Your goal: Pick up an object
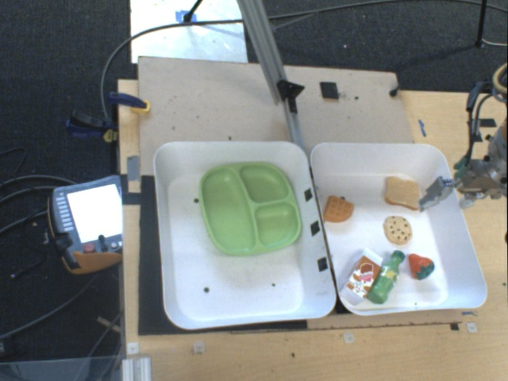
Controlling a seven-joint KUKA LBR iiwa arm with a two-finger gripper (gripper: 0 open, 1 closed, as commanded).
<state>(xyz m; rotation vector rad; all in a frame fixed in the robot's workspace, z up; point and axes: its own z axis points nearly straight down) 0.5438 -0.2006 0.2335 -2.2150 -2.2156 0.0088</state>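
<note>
The gripper [439, 190] stood over the right bin's [456, 236] far right side, just beside the bread slice [402, 191]; finger spread and grasp could not be determined.

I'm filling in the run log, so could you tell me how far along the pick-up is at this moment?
Nothing looks done yet: the bread slice, waffle, cookie, green bottle, carton and strawberry all lie in the right bin. In hand: the gripper sits at that bin's right rim, beside the bread slice, with nothing visible between its fingers. Left: closing on an object and lifting it.
</note>
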